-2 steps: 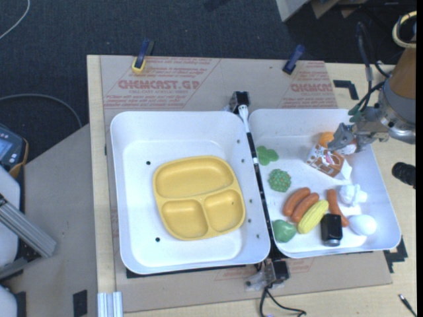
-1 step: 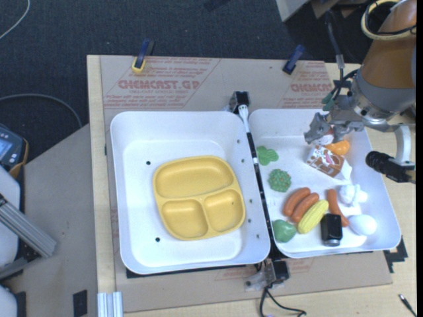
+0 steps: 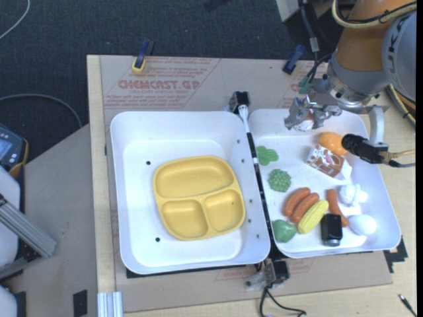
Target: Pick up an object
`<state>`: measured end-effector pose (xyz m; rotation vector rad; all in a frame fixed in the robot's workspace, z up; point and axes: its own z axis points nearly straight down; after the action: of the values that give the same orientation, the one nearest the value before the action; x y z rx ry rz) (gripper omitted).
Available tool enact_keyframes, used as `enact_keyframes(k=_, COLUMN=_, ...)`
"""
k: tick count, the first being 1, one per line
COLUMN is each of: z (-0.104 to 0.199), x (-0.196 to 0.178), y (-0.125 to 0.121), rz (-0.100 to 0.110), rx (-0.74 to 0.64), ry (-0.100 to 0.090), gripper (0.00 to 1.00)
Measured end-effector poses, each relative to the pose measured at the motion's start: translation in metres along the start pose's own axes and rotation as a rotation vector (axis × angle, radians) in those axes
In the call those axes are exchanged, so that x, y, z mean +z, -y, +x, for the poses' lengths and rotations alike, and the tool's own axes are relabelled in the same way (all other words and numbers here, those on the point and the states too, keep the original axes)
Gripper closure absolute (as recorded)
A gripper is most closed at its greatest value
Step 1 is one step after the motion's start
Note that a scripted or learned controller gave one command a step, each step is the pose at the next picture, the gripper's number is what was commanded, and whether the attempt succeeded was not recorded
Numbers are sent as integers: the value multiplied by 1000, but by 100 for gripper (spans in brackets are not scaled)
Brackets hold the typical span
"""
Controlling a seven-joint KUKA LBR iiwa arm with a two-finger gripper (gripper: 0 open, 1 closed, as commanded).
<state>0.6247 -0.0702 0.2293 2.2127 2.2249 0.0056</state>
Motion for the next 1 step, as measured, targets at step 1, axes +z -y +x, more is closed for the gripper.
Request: enact_keyframes(k=1, z=48, x=5, y=-14, rz=1, rx=0, ry=0, gripper=100)
